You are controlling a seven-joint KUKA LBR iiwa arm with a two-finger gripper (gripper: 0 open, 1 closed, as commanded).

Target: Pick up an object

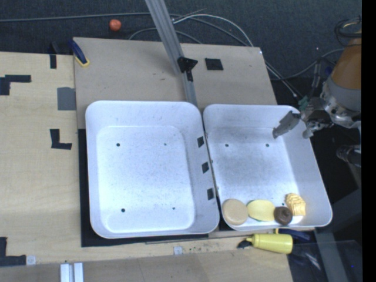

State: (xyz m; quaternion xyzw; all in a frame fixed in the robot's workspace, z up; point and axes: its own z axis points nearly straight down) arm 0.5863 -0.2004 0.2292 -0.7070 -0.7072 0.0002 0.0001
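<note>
At the upper right rim of the right bin (305,157), the tool (296,125) hangs from the grey arm (341,98) with its orange band (348,69). One grey finger (286,124) slants down over the bin's top right corner, and a second finger (308,128) shows just beside it at 3 o'clock; they stand apart with nothing between them, so the tool is spread and bare.

The objects lie well apart from the tool, at about 6 o'clock from it, in a row along the bin's near wall. From left to right: a tan disc (235,212), a yellow oval (260,210) touching it, a dark brown round piece (283,215), and a small orange-yellow block (295,204) at the bin's lower right corner.

Just outside the bin's near rim, at 6 o'clock from the row, a yellow cylinder (271,242) with a black tip lies on the surface (35,175).

The left bin (141,169) sits at 9 o'clock from the right one, their rims touching. Far off at 11 o'clock, a small orange ball (115,24) rests on the dark floor (59,4).
</note>
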